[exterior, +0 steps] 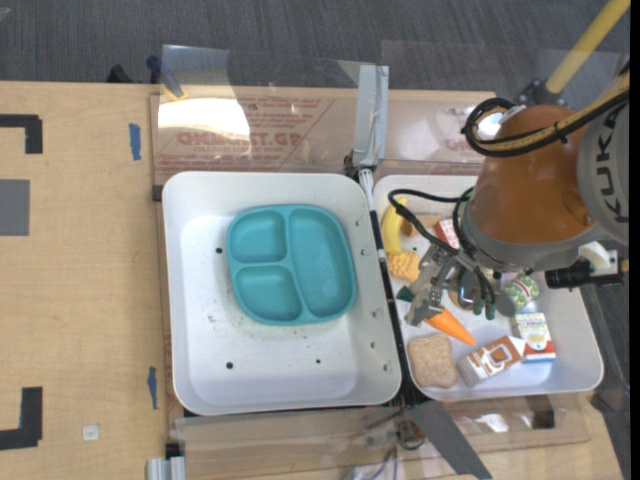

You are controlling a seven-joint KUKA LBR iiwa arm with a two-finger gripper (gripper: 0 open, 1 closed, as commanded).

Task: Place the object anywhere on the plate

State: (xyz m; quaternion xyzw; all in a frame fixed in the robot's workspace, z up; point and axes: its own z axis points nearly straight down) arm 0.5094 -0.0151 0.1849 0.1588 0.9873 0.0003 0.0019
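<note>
The worktop [70, 298] carries two shallow white bins side by side. In the left bin [200, 358] lies a teal plate [291, 264] with three compartments, a little above the middle of the bin. Nothing lies on the plate. Around it the bin floor shows a few small dark dots.

The right bin [580, 363] holds a group of small things. A yellow banana [391, 231] lies near its left wall, and just below it is a small yellow piece that looks like corn [404, 264]. An orange carrot [453, 326] lies near the middle of the bin, pointing to the lower right. Below it is a brown slice of bread [433, 360], close to the front wall. Just beside the bread, on its right, is a small orange and white carton [489, 357], and next to that a white box with blue and red print [535, 335]. A green and white thing [522, 290] lies above this box; it is too small to tell what it is.

The arm [530, 183] comes in from the right and hangs over the right bin, its orange band covering the upper part of that bin. The gripper [432, 296] is low in the bin, just above the thick end of the carrot and touching or almost touching it. Its fingers [417, 305] stand a little apart, and I see nothing held between them.
</note>
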